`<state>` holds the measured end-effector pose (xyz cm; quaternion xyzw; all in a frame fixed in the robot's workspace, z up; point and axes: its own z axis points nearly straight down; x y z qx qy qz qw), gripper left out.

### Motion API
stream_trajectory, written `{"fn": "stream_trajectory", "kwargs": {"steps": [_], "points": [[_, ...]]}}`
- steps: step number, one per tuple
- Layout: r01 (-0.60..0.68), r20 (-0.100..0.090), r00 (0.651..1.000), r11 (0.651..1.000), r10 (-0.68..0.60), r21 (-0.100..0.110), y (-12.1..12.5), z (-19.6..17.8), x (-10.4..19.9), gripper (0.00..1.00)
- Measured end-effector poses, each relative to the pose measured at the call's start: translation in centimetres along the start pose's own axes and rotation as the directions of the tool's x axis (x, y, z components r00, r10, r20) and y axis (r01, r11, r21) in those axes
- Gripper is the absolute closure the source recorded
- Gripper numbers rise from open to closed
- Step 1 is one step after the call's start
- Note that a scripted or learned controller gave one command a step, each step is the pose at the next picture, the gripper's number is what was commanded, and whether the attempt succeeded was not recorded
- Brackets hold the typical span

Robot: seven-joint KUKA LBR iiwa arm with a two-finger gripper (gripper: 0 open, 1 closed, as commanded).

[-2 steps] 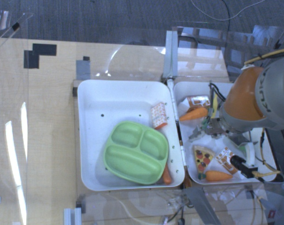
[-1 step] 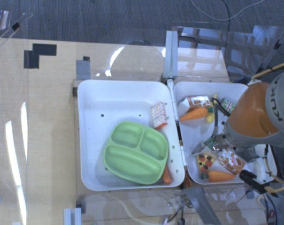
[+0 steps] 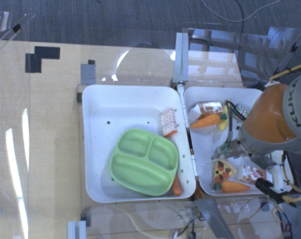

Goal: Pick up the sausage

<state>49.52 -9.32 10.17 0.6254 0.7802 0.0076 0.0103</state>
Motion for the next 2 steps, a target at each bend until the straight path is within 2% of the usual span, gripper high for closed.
{"fn": "stream_trajectory", "kwargs": {"steps": [1,2], "points": [[0.686,-0.012,0.728,0.728,-0.685,0.007,0.8,-8.5,5.3,1.0],[0.295,-0.012,0.955,0.955,-0.295,0.016,3.3,-8.4,17.0,1.0]]}}
